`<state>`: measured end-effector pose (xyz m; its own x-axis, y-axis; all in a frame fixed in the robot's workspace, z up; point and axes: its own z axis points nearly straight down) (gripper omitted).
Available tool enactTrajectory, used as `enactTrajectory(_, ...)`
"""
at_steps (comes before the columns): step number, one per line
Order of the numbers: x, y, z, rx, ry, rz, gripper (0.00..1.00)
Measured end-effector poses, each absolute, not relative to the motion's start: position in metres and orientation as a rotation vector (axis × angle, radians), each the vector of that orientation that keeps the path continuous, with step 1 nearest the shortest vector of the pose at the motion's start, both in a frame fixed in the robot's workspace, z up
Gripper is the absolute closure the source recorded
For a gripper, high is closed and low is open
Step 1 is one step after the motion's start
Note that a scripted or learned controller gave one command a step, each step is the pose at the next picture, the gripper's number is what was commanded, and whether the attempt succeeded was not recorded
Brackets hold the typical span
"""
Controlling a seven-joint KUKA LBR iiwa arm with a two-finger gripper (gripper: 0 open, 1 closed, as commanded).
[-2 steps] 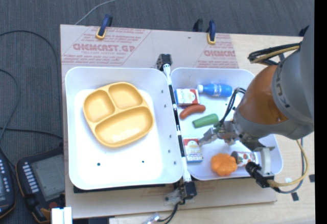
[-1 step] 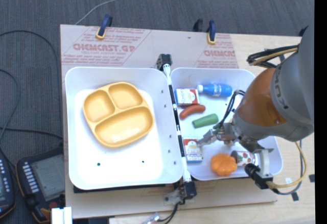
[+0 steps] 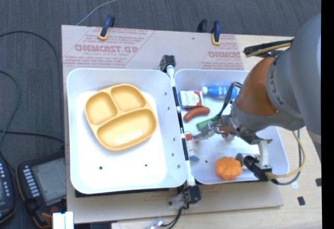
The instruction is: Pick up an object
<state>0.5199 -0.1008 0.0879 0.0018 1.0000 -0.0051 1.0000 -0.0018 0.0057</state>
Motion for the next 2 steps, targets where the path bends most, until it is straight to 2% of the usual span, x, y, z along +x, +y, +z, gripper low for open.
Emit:
enactTrajectory(1,0.5212,-0.1005,0.0985,2.216,2.213,0.004,1.0)
enactTrajectory(2,0.521,-0.1005,0.0984,2.216,2.213,0.004,0.0)
